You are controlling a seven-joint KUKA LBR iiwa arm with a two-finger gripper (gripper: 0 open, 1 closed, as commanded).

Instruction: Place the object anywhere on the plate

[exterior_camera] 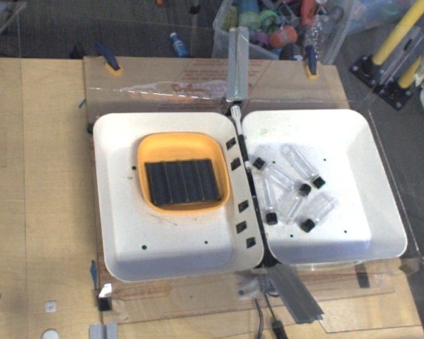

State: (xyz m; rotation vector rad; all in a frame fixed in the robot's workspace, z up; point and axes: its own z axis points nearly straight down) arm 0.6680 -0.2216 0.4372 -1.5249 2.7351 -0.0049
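Hand's state cannot be told. Black tray (pixel 182 182) lies on the orange plate (pixel 180 141) in the left bin (pixel 127 246); clear vials (pixel 297 182) lie scattered in the right bin (pixel 353 224).

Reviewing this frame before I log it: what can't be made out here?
- Clear vials in the right bin: transparent on white and overlapping, so their count and outlines are unclear in the camera view.
- Black ribbed object on the orange plate: dark and too small to identify.
- Box of colourful items behind the bench: cut off by the top edge, contents jumbled.
- Cables at the front: run off the bottom edge.
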